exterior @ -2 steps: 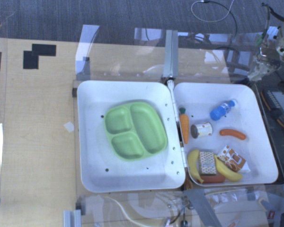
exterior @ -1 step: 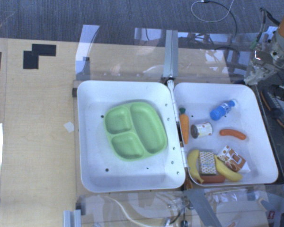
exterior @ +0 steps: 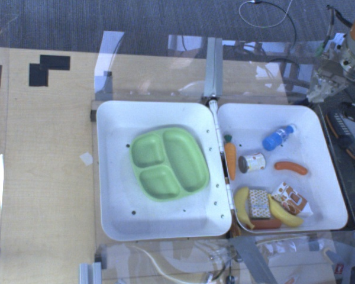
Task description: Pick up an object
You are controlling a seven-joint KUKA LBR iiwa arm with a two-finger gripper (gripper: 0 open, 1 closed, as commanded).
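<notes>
Far left of the tool, the left bin (exterior: 112, 218) holds a green divided plate (exterior: 168, 163). Nearer, below-left of the tool, the right bin (exterior: 331, 176) holds a carrot (exterior: 230, 158), small can (exterior: 252, 163), bananas (exterior: 284, 213), blue bottle (exterior: 278, 138) and sausage (exterior: 291, 168). Nothing is lifted; the whole pick remains. The tool (exterior: 324, 89) hovers beyond the bin's far corner; its grip state I cannot tell.

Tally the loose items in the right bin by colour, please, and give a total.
Blue: 1, bottle
Orange: 2, carrot and sausage
Yellow: 2, bananas
White or silver: 1, small can
Red: 1, sausage under the pile
Patterned: 2, packets
Total: 9
</notes>
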